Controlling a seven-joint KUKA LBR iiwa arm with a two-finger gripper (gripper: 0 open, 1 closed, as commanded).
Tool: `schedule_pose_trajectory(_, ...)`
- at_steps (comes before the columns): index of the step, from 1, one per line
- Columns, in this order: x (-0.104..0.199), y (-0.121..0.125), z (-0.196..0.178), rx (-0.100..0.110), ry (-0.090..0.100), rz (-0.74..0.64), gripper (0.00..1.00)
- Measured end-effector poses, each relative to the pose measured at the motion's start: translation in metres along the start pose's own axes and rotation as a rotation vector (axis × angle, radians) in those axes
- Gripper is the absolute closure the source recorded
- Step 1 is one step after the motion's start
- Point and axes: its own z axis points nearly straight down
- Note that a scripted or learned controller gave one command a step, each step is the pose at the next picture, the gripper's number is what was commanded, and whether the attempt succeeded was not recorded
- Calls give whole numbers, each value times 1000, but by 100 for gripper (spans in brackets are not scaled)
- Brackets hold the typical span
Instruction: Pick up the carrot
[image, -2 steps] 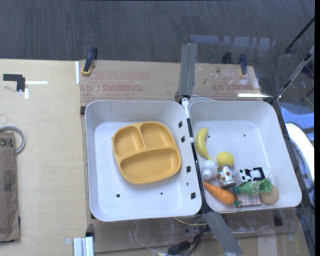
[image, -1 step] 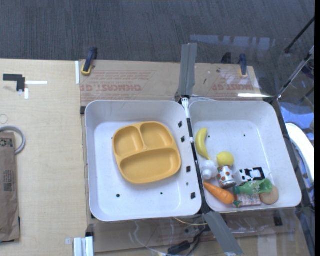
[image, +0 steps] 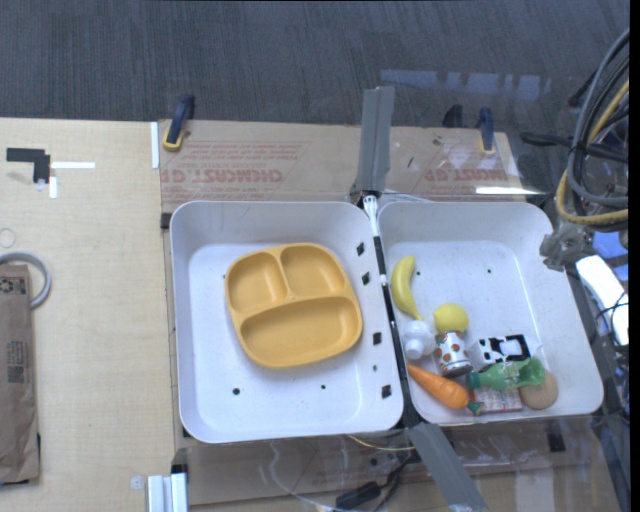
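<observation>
Orange carrot (image: 440, 386) is lying in the right bin (image: 560, 300), down near the front edge, tip pointing toward the divider. It's touching a small spotted can (image: 453, 353) just above it, with a lemon (image: 450, 318) and a banana (image: 402, 286) further back. Some green leafy thing (image: 510, 376) and a potato (image: 540, 392) sit to its right. The left bin (image: 200, 330) has a yellow divided plate (image: 293, 304). Gripper (image: 562, 245) is at the right bin's far right rim, honestly can't tell what state it's in.
</observation>
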Motion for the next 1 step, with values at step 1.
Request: schedule_pose_trajectory(1, -65, -51, -80, 0, -3, -280, 100)
